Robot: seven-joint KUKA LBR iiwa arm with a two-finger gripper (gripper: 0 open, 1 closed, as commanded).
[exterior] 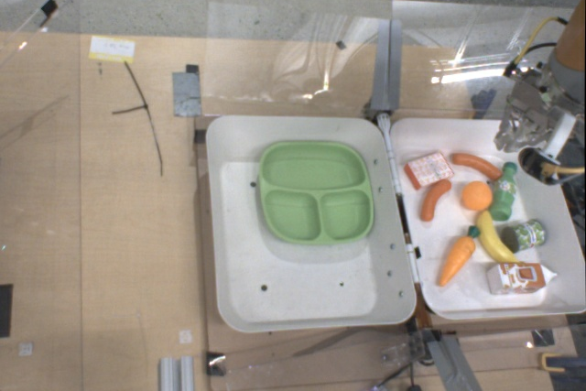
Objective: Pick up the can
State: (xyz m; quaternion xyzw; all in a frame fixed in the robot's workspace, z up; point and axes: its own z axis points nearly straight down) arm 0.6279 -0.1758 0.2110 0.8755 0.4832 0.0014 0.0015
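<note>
The can (526,235) is small and dark green with a pale label. It lies on its side near the right edge of the right bin (417,146), touching the banana (494,238). My gripper (515,131) hangs over the bin's far right corner, well behind the can and apart from it. A green bottle (504,192) lies between the gripper and the can. Nothing shows in the gripper's grasp.
The right bin also holds a red-and-white box (428,168), two sausages (477,165) (435,199), an orange (475,196), a carrot (457,259) and a small carton (518,277). A green divided plate (317,192) lies in the left bin (302,298).
</note>
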